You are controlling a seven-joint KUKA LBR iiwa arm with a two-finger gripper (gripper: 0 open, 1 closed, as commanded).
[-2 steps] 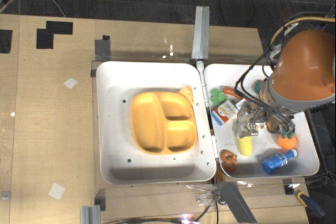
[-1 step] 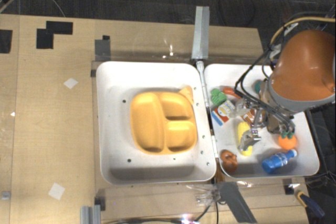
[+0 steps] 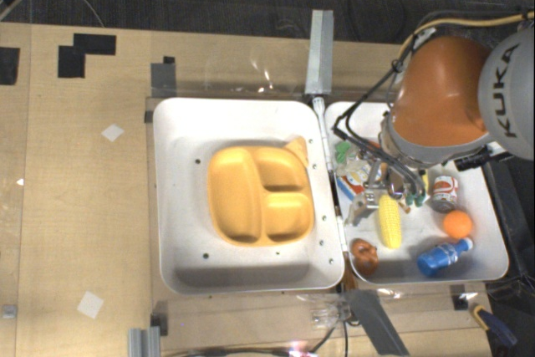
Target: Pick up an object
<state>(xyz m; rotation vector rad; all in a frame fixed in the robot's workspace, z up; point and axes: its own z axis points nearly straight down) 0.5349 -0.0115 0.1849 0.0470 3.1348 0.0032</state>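
Corn [image 3: 389, 221] lies in the right bin [image 3: 493, 251], a yellow cob with its length running away from the camera. It serves as the landmark. The gripper [image 3: 386, 190] hangs right at the cob's far end, under the grey arm [image 3: 508, 96] with its orange band [image 3: 441, 92]. The fingers are dark and tangled among cables, and whether they are spread or closed cannot be told; nothing can be seen caught between them. The cob's top end sits at or just under the fingertips, but contact cannot be judged.

Right of the corn lies an orange ball [image 3: 456, 224], with a small can [image 3: 443, 191] just beyond it. A blue bottle [image 3: 441, 256] lies on its side to the corn's near right. A brown onion-like thing [image 3: 364, 253] rests just to the near left of the cob. Farther left of it sit small green and blue items [image 3: 344, 153], too small to identify.

Well left of the corn, the left bin [image 3: 180, 180] holds a yellow divided tray [image 3: 257, 195].
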